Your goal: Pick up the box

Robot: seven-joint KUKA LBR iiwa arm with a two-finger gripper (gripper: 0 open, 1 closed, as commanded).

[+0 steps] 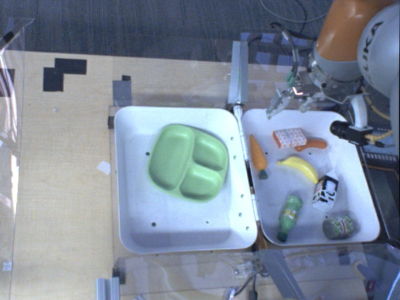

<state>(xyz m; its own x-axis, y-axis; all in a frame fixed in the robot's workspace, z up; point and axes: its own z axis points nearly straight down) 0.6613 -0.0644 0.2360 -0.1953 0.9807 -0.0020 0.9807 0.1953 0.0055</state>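
One small box [289, 138], pink-and-white checked, lies flat near the right bin's [369, 186] far wall, touching a sausage [312, 145]. Light, stiff card by its look; its short sides seem best. Above, the tool [294, 102] hangs open, empty.

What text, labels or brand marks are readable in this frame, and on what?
"KUKA": partial grey lettering on the arm, cut off by the frame edge.
Box: orange-and-white pattern, any print too small to read.
Green bottle: label too blurred to read.
Black-and-white carton: cow-like patches, no legible words.
Can: label blurred, unreadable.
Black marks on the bench: plain shapes, not text.
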